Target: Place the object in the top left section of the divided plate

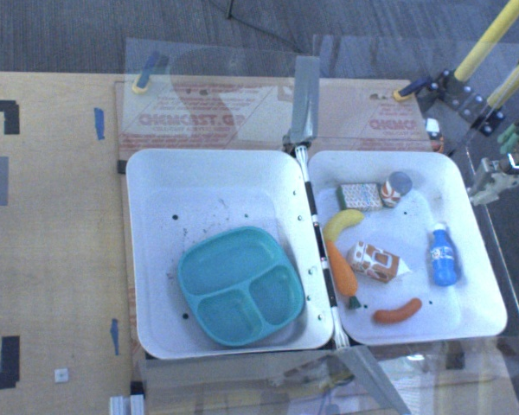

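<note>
A teal divided plate [190, 264] lies in the left bin [156, 188], toward its front, turned at a slant. It has one large section on its upper left and two smaller ones on its lower right, and nothing lies in any of them. The loose objects are all in the right bin [467, 318]: a yellow banana [343, 223], an orange carrot [342, 271] along the left wall, a brown-and-white carton [376, 262], a reddish sausage [397, 311], a blue bottle [444, 256], a patterned box [361, 196] and a small grey-and-orange piece [396, 186].
The two bins meet at a ridge [316, 240] with a grey bar [305, 102] behind it. Yellow poles and clamps [467, 93] stand at the far right. The wooden bench [52, 232] stretches to the left.
</note>
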Robot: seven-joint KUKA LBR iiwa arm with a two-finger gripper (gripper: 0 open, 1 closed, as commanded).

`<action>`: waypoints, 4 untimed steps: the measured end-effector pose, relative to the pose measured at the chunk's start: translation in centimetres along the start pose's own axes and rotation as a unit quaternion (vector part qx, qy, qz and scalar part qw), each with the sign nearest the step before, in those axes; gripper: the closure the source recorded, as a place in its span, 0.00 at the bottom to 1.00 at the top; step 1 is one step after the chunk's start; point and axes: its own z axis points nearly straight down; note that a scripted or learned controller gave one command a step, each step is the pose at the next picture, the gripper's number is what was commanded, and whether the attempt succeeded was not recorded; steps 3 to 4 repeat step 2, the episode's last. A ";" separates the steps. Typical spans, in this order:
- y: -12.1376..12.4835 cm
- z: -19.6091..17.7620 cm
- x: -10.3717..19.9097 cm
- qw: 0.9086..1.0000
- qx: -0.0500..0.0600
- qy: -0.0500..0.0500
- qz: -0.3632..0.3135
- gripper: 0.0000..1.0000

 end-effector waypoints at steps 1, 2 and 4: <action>-0.4 7.3 13.0 1.000 0.001 0.001 0.019 1.00; -0.5 8.1 11.7 0.961 0.001 0.000 0.278 1.00; -0.5 8.1 11.7 0.961 0.001 0.000 0.278 1.00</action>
